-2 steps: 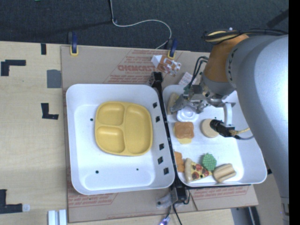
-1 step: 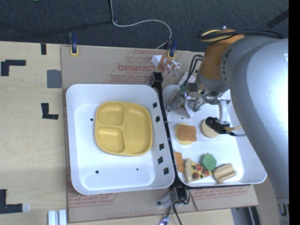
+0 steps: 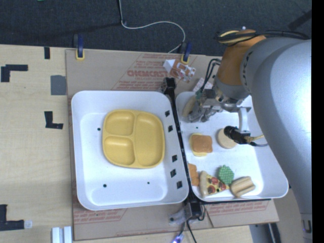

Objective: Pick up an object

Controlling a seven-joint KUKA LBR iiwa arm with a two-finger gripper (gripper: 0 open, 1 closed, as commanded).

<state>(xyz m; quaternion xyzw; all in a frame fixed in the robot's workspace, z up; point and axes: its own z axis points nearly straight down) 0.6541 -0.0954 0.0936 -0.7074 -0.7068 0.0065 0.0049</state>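
Note:
The right bin (image 3: pixel 263 158) holds several toy foods: a tan toast square (image 3: pixel 201 144), a round cream piece (image 3: pixel 226 138), a pizza slice (image 3: pixel 211 184), a green piece (image 3: pixel 226 174), a bread roll (image 3: pixel 242 186) and an orange strip (image 3: pixel 193 174). My gripper (image 3: pixel 199 112) is down at the bin's far left corner, over a beige object (image 3: pixel 189 106) by the wall. Whether anything sits between its fingers is hidden from this angle.
The left bin (image 3: pixel 86 151) carries a yellow divided plate (image 3: pixel 134 138). A black divider (image 3: pixel 174 135) runs between the bins. The grey arm (image 3: pixel 283 85) covers the right bin's far right side. Cables and clamps (image 3: pixel 179 70) lie behind the bins.

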